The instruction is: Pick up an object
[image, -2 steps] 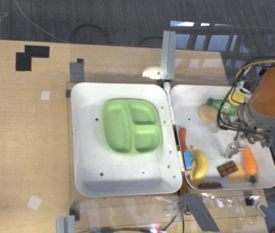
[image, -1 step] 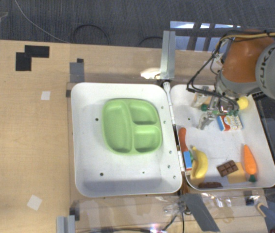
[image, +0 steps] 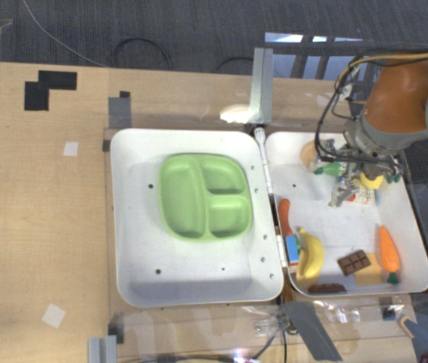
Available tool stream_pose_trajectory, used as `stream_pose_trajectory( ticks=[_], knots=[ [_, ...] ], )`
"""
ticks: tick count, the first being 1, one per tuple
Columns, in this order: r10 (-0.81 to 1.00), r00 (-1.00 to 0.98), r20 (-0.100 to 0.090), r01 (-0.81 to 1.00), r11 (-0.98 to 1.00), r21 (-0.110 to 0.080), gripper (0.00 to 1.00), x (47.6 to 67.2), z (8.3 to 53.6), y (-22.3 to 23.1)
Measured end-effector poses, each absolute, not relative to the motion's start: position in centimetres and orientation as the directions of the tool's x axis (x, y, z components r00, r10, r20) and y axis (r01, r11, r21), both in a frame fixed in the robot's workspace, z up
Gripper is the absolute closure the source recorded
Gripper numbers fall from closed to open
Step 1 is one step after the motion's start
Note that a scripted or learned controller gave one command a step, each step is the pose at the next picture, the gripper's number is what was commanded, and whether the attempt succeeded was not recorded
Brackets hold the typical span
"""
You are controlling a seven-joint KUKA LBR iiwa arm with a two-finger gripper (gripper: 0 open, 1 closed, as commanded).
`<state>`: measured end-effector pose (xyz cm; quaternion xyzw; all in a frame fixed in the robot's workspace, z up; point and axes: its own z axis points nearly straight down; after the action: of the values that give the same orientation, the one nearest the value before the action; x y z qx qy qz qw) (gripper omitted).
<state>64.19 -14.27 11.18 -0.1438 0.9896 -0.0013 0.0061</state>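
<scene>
On the left, the bench (image: 40,225) is bare light wood with a few black marks near its far left corner. The left bin (image: 131,278) holds a green divided plate (image: 203,196) lying flat near its middle, three compartments facing up.

The right bin (image: 335,237) carries the loose objects. Along its left wall lies a slim orange-red stick (image: 283,215), and just nearer the front a small blue block (image: 291,248) touches a yellow banana (image: 311,254) that curves toward the front edge. At the front edge sits a dark flat bar (image: 326,287). To its right a brown chocolate piece (image: 354,262) rests against a tan block (image: 367,276). By the right wall stands a carrot (image: 389,251), its green end toward the front right corner. Near the bin's far left corner a pale round item (image: 309,154) lies partly under the cables.

The gripper (image: 342,195) hangs over the far right part of the right bin, below the orange-banded wrist. Its fingers point down near a small white-and-red item (image: 361,197), beside a yellow piece (image: 370,180) and a green piece (image: 327,169). Whether the jaws are open or closed cannot be made out, nor whether anything lies between them.
</scene>
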Motion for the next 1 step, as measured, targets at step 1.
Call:
stream_pose_trajectory(
  ticks=[1],
  knots=[
    [-0.281,-0.96,-0.014,-0.281,0.96,-0.005,0.0,60.53,8.93,-14.13]
  ],
)
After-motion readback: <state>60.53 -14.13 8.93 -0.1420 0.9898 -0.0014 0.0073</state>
